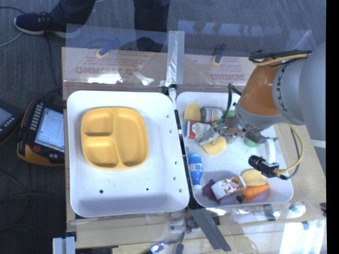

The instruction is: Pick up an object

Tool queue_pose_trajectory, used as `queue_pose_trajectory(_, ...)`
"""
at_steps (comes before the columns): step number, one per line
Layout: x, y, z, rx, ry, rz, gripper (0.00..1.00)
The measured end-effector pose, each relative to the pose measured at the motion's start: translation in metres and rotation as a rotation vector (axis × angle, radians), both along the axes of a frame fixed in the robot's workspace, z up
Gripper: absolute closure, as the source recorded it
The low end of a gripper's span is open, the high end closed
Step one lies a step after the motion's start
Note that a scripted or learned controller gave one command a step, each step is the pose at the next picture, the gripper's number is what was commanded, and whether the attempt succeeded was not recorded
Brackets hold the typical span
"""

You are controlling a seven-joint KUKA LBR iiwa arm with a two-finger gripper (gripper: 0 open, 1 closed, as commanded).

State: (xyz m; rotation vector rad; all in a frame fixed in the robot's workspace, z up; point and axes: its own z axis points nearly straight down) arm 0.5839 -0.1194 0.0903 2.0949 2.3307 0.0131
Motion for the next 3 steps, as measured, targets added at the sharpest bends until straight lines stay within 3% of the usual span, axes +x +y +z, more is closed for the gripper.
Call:
queue_pose_trajectory(1, 0.000, 0.001, 0.007, 0.002, 0.001, 0.001, 1.00)
queue_pose_trajectory(2, 0.043, 0.065, 0.092, -0.002, 0.014, 0.017, 1.00)
queue_pose_trajectory(3, 0.016, 0.080, 0.126, 0.000, 0.015, -0.046, 1.00)
